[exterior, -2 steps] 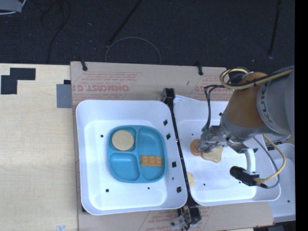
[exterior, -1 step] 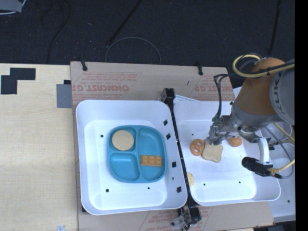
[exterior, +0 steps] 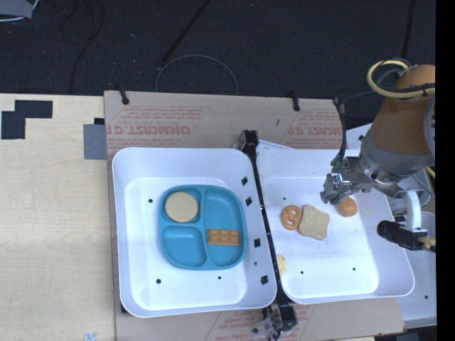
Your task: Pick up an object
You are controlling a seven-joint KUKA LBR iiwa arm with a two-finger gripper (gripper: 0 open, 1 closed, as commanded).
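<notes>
- From my remote seat I see two shallow white plastic bins side by side on the bench: the left bin [exterior: 135, 290] and the right bin [exterior: 355, 279], parted by a black hinged divider [exterior: 257, 212].
- In the left bin lies a blue moulded plastic tray [exterior: 190, 251] with three compartments.
- A round tan cracker-like disc [exterior: 180, 206] sits in the tray's upper-left compartment; a small orange-brown waffle-textured rectangle [exterior: 223, 238] sits in the right compartment.
- In the right bin I make out three small toy foods close together: a brown pretzel-shaped piece [exterior: 290, 217], a pale beige bread-slice shape [exterior: 313, 222] touching the pretzel's right side, and a small orange rounded lump [exterior: 347, 207] just beside the bread, up and to the right.
- A small yellowish bit [exterior: 281, 264] lies by the divider at the right bin's lower-left edge.
- The grey arm with its orange band [exterior: 405, 112] reaches in from the right, over the right bin's upper part.
- The metal two-finger gripper [exterior: 335, 192] hangs low, just left of the orange lump and above the bread slice.
- I cannot tell how the tool is set; it is too small and cluttered to read, and I see nothing plainly held in it.
</notes>
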